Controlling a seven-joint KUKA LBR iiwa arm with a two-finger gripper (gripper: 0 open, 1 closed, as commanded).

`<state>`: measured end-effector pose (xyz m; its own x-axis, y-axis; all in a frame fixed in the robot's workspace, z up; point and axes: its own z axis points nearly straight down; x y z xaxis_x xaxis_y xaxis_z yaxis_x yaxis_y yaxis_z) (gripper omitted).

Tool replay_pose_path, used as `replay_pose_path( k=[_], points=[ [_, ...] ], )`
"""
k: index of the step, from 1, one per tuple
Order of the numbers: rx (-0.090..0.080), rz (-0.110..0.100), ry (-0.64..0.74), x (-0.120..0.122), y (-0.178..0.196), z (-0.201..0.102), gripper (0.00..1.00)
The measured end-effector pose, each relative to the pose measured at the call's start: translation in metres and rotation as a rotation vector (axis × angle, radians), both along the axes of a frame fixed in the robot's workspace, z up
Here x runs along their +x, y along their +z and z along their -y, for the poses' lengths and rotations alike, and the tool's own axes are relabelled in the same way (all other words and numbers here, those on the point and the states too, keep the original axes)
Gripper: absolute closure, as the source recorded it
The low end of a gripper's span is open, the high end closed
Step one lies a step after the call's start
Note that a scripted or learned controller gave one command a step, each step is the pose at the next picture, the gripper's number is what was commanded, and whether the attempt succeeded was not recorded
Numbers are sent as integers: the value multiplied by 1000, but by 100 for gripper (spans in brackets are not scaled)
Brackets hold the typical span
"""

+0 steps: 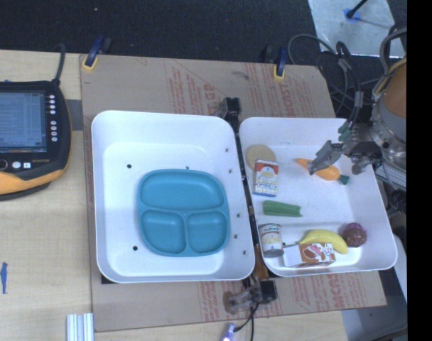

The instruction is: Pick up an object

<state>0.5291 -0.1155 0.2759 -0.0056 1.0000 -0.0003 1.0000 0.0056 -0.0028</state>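
My gripper (339, 160) hangs over the far right part of the right bin (372, 190), open, with its grey fingers (320, 160) spread. An orange carrot (325, 172) with a green tip lies just below and between them; nothing is held. In the same bin lie a tan round disc (260, 153), a red and white carton (266, 178), a green pod (281, 208), a small can (271, 239), a banana (325, 240), a dark red fruit (354, 234) and a flat box (315, 256).
The left bin (109, 162) holds a blue divided plate (182, 212). A teach pendant (24, 137) lies on the bench at far left. Cables and the arm's body crowd the right bin's far right edge.
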Motion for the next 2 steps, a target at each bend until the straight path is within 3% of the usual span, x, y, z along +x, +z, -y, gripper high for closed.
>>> replay_pose_path(
  k=[1,2],
  points=[
    [-1,-3,1,48,-86,4,0],
    [-3,-1,-2,69,-141,86,0]
  ],
)
